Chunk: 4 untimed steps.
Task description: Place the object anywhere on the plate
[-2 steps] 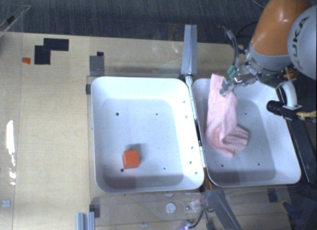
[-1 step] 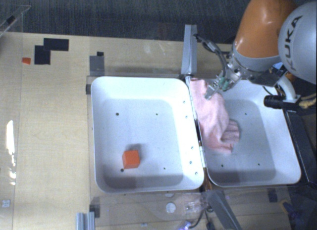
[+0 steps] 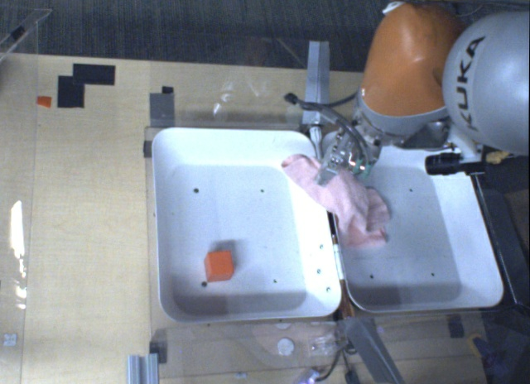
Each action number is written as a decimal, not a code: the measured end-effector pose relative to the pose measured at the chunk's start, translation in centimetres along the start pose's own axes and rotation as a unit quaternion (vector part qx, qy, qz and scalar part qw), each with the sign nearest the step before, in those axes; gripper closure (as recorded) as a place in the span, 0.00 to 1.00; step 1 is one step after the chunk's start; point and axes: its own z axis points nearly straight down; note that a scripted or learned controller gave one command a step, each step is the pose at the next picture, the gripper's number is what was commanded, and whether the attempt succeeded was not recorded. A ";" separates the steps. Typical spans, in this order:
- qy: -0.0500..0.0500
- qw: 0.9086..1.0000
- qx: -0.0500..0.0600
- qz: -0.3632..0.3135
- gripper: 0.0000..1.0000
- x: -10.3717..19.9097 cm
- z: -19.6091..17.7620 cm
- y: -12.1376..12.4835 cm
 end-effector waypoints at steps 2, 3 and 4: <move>-0.001 0.975 -0.002 -0.224 1.00 6.9 -1.5 8.0; 0.000 0.974 -0.001 -0.226 1.00 10.6 0.0 11.6; 0.001 0.974 -0.001 -0.225 1.00 15.0 0.1 14.0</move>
